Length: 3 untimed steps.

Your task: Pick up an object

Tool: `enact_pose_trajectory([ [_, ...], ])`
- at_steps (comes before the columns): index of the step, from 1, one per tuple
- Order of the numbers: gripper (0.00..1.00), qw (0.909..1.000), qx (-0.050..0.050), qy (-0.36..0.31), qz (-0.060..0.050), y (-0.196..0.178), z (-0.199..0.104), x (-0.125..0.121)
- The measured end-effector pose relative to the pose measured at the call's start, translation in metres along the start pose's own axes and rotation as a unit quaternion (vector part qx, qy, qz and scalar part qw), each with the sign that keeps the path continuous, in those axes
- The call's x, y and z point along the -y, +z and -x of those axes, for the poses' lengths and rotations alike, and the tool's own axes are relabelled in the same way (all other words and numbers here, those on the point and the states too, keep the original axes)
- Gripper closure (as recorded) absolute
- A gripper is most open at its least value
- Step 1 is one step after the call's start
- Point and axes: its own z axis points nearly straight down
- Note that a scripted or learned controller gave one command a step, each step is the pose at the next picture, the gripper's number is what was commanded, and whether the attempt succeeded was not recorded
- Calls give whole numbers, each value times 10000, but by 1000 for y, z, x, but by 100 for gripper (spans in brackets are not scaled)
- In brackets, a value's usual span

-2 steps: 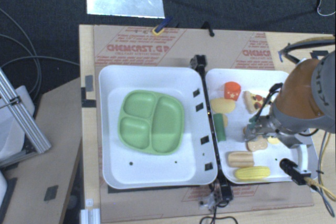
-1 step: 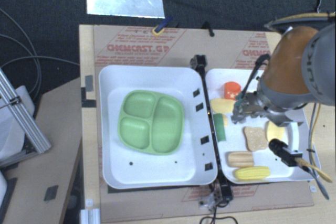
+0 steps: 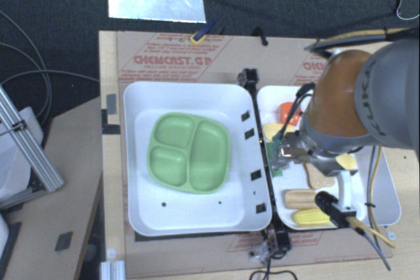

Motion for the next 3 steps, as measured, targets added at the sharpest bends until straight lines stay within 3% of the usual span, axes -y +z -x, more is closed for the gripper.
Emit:
enact_pose_trajectory([
  [1,100,10000,-3,-11,25,-32,-53,-1],
  [2,100,10000,18,57,6,-29,-5,9],
  [3,100,10000,-2,-7,12,-42,-62,8],
])
